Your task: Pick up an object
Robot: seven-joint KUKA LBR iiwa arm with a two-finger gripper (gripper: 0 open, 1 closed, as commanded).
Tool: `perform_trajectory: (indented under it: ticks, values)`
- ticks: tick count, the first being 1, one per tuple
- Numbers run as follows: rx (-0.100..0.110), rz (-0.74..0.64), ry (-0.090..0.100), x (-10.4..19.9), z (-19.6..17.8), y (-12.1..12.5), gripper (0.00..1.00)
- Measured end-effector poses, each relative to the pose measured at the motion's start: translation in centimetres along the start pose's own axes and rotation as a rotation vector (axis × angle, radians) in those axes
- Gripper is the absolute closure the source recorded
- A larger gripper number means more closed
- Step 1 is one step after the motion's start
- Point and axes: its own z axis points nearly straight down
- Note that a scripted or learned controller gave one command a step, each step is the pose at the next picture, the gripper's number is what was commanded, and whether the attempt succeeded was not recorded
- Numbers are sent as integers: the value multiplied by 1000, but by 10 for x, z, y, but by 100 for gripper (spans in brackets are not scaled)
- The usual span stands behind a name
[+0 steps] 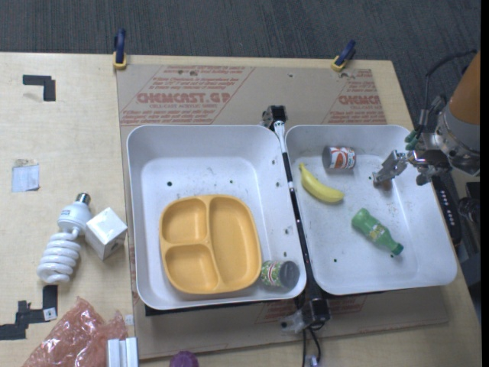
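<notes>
Banana (320, 185), yellow, curved, lying flat

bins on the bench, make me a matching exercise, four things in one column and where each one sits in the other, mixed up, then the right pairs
Things
1. banana
2. green bottle
3. yellow divided plate
4. soda can

Places
A. left bin, taking up most of its floor
B. right bin, near the far wall
C. right bin, nearer the front, lying on its side
D. right bin, just right of the divider between the bins

Pairs: 1-D, 2-C, 3-A, 4-B
</notes>
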Motion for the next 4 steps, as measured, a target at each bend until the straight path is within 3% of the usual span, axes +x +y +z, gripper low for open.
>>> perform_trajectory:
  ticks: [1,2,3,4]
  values:
    - [0,3,0,30,105,-31,0]
    - [0,3,1,55,128,-70,0]
    - [-3,4,0,54,118,-69,100]
    - [-3,4,0,54,118,-69,0]
